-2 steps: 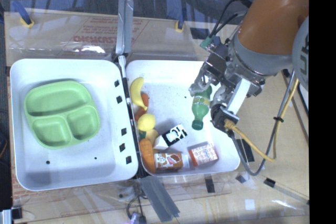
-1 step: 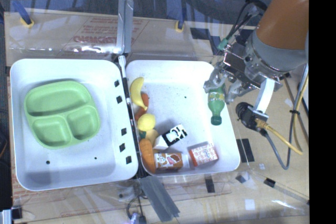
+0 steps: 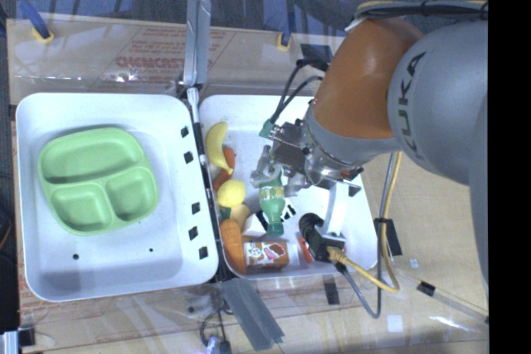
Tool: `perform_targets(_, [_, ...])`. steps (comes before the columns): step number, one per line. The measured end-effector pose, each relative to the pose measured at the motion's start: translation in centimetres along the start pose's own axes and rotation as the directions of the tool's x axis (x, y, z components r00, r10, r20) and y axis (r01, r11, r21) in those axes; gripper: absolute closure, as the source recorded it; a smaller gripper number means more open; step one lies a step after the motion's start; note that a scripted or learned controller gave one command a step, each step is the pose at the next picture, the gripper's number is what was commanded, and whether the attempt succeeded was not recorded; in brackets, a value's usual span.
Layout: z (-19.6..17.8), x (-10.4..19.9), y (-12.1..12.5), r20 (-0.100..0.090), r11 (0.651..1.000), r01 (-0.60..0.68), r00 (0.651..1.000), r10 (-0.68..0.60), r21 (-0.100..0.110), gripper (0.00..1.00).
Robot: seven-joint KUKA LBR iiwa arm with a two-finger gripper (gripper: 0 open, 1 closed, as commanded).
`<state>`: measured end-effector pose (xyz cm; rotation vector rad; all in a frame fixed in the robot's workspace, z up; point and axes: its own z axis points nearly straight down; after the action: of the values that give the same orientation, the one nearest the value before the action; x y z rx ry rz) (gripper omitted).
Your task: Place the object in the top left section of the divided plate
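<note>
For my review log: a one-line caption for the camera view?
KUKA arm's hand over right bin of toy food; green divided plate in left bin.

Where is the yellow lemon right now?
The lemon sits in the right bin, close to its left wall, just below the banana and above the carrot. The green bottle is beside it.

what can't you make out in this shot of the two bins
- Gripper: camera view; the wrist covers it, so its finger state is unreadable.
- Green bottle: right below the gripper; whether it is held is unclear.
- Right bin: the arm hides its middle and far right.
- Ketchup bottle: label print too small to read.
</note>
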<state>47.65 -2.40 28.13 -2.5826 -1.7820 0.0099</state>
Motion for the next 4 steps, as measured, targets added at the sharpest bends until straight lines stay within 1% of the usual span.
perform_targets(1, [5.5,10.0,-3.8,0.002,0.999,-0.047,0.999,0.047,0.0,1.0])
perform_targets(2, [4.7,10.0,-3.7,0.004,0.999,-0.046,0.999,0.046,0.003,1.0])
perform_targets(3, [4.7,10.0,-3.7,0.004,0.999,-0.046,0.999,0.045,0.003,0.0])
perform_targets(4, [3.9,10.0,-3.7,0.008,0.999,-0.04,0.999,0.04,0.007,1.0])
